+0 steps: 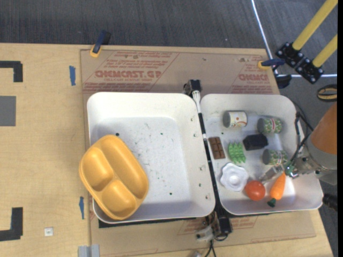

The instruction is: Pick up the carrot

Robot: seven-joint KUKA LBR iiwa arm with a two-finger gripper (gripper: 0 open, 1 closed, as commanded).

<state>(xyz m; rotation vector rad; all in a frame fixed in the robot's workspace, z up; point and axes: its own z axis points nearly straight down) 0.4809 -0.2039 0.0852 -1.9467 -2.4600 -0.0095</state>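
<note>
Nearest the camera, a yellow divided tray point(113, 177) overhangs the left bin's point(139, 103) near-left corner. Across in the right bin point(289, 105), the carrot point(277, 187) lies by the near-right wall, just beside a tomato point(255, 190). Close above it sits the gripper point(283, 167) — small, blurred, its jaw state impossible to tell — arm cut off at right.

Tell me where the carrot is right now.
The carrot lies in the right bin, near its front right corner, just right of the red tomato, with the gripper right above it.
</note>
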